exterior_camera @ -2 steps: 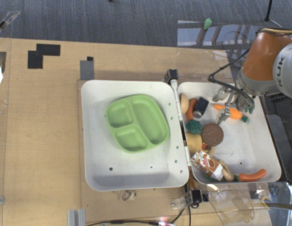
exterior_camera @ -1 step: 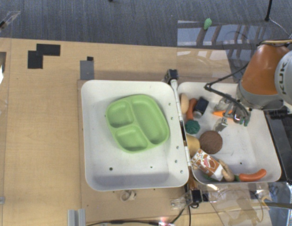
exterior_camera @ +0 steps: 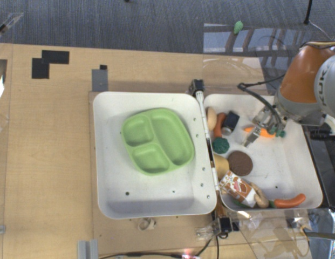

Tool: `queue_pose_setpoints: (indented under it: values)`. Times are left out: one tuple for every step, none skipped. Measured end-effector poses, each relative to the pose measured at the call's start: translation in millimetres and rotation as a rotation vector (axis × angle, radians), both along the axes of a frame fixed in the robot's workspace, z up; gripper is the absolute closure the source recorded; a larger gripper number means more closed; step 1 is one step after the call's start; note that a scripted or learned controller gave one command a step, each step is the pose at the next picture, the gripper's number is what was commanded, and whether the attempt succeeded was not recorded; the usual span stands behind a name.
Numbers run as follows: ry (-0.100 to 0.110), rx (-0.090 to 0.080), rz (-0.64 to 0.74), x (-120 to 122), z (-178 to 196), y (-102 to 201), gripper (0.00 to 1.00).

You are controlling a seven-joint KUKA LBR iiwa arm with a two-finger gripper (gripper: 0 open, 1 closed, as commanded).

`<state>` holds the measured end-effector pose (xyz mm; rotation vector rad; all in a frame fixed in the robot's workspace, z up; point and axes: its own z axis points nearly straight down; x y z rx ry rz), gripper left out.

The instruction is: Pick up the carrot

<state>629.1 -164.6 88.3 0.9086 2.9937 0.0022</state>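
Gripper [exterior_camera: 257, 134] hung over the carrot [exterior_camera: 262, 132] by the right bin's [exterior_camera: 296, 166] far edge, fingers apart astride it. Light, stiff, slick-looking plastic; mid-body seemed the best hold.

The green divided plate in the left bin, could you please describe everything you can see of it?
The light green, rounded-rectangular plastic-looking plate lies flat, right way up, near the middle of the shallow white left bin, turned at a slight angle to the bin's walls. Raised ridges split it into three compartments: one large along its right side and two smaller on its left. Nothing lies in any compartment, and nothing touches it but the bin floor beneath it.
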Motion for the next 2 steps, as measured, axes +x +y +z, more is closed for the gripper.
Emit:
queue_pose_setpoints:
  values:
    - [0.001,0.005,-0.400,-21,0,-6,0.00]
    - [-0.001,0.008,-0.651,-47,0,11,0.00]
